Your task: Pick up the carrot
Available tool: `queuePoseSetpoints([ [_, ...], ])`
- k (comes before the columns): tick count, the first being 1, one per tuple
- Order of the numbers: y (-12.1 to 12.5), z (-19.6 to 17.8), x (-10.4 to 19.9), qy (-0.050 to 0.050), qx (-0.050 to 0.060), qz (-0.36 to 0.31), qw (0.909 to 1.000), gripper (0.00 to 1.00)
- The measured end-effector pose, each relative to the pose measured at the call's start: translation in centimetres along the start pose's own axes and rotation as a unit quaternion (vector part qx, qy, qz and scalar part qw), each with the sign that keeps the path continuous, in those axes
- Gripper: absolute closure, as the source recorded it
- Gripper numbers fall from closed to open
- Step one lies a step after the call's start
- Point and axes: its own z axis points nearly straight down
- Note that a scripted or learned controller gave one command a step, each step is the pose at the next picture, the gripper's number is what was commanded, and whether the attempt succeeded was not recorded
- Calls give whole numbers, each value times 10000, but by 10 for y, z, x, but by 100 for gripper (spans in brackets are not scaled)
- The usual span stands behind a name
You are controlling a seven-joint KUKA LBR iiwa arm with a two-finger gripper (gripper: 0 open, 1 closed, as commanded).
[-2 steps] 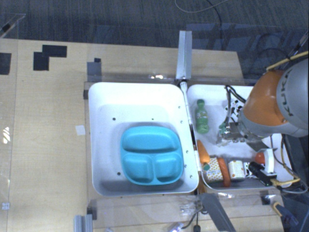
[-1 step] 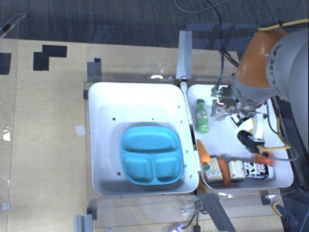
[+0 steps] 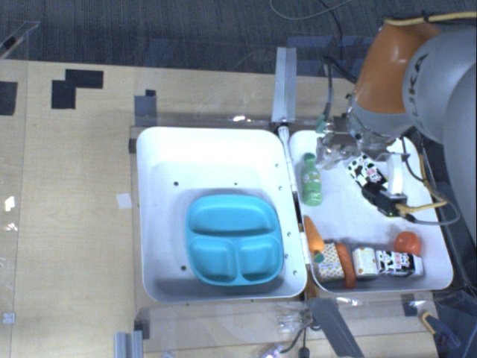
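Observation:
The carrot (image 3: 314, 235) is a small orange cone lying against the left wall of the right bin (image 3: 440, 267), its tip pointing to the far side. My gripper (image 3: 332, 152) hangs over the far left part of that bin, above and behind the carrot and well apart from it. A green bottle (image 3: 311, 179) lies between the gripper and the carrot. The wrist hides whatever is directly under the gripper.
Along the right bin's near wall lie a teal-green piece (image 3: 326, 262), an orange stick-shaped thing (image 3: 344, 264), a cow-patterned carton (image 3: 384, 262) and a red ball (image 3: 407, 242). Another black-and-white patterned thing (image 3: 364, 171) sits by the wrist. A blue divided plate (image 3: 233, 239) lies in the left bin (image 3: 156, 200).

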Motion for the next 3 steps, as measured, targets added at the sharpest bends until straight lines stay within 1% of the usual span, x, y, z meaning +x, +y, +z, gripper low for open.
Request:
queuePoseSetpoints([
  [1,2,-11,1,-4,-27,-32,10000,100],
  [2,0,60,-66,2,12,-340,9994,100],
  [3,0,59,-66,1,11,-341,9994,0],
])
